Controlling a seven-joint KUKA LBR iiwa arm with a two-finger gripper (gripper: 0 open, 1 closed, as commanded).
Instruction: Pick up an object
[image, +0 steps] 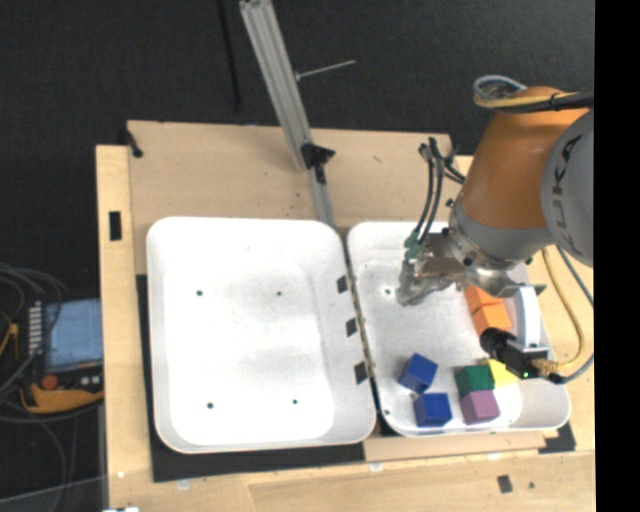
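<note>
Grey gripper (415, 283) is hanging over the right bin (380, 250), far end; can't tell its state. Two blue blocks (418, 372) (433, 409), green block (475, 379), purple block (482, 405) are sitting at the near end, orange block (490, 312) right.

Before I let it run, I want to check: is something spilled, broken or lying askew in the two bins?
Nothing stands out. The blocks, such as the blue cube, sit inside the right bin, and the gripper hangs above bare floor.
</note>
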